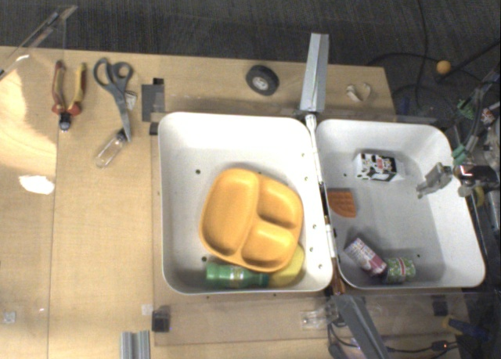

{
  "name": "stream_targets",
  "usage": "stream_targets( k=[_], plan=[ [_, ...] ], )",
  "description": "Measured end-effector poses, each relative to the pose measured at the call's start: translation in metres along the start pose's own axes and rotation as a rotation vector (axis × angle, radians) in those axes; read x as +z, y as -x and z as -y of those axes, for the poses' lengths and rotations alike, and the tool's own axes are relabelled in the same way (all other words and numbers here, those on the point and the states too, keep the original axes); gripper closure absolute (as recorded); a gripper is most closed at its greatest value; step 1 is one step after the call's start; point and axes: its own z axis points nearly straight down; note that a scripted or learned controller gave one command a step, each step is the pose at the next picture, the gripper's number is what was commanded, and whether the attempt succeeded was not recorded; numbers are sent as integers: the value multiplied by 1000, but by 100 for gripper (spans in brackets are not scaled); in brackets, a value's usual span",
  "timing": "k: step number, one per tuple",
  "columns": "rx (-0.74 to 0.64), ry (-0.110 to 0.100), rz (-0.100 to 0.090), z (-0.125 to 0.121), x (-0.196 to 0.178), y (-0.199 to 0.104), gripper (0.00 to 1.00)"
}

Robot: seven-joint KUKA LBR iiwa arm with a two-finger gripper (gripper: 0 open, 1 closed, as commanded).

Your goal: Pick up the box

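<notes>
A small black-and-white printed box (378, 166) lies flat in the back part of the right bin (438, 228). My gripper (438, 179) shows as a grey piece poking in over that bin's right rim, to the right of the box and apart from it. Nothing is seen held by it.
The right bin also holds an orange-brown flat piece (342, 202), a pink-and-white packet (365, 256) and a green can (401, 270). In the left bin (184, 193) a yellow divided plate (252, 228) lies over a green bottle (231, 275) and a yellow fruit (291, 270). Scissors (117, 91) and pliers (66, 95) lie on the bench.
</notes>
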Motion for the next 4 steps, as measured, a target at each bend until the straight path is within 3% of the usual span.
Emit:
stream_targets(
  k=[1,2,3,4],
  plan=[
    [-282,1,0,-32,63,-82,0],
    [-214,5,1,-83,139,-62,0],
    [-253,-60,-33,-131,148,-25,0],
    [-325,-75,-44,-138,149,3,0]
  ],
)
